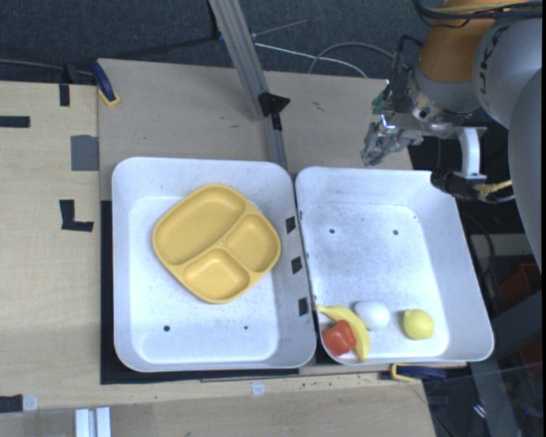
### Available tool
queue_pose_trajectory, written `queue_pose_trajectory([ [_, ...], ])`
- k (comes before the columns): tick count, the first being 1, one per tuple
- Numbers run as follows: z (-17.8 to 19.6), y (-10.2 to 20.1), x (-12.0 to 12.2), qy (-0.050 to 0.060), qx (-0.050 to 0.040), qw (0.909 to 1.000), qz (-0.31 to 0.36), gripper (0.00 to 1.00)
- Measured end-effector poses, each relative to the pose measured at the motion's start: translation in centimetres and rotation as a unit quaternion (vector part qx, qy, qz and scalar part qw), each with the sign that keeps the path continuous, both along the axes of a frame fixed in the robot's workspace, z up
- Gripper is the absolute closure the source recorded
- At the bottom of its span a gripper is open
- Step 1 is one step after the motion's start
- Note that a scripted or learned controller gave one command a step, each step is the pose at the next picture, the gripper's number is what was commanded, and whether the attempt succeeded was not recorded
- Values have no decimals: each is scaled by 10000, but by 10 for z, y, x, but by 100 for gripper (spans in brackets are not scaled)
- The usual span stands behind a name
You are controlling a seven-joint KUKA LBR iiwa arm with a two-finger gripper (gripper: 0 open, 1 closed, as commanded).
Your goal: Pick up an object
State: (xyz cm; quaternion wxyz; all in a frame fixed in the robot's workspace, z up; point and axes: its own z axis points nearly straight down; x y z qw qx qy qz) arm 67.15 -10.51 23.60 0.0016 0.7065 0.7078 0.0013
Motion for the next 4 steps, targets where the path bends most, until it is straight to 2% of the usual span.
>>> queue_pose_trajectory([
  [1, 28, 0, 1, 8, 3, 10000, 0, 100],
  [2, 10, 50, -25, 39, 6, 10000, 14, 100],
  [3, 15, 97, -52, 37, 8, 10000, 18, 100],
  [4, 6, 147, -67, 40, 6, 10000, 23, 100],
])
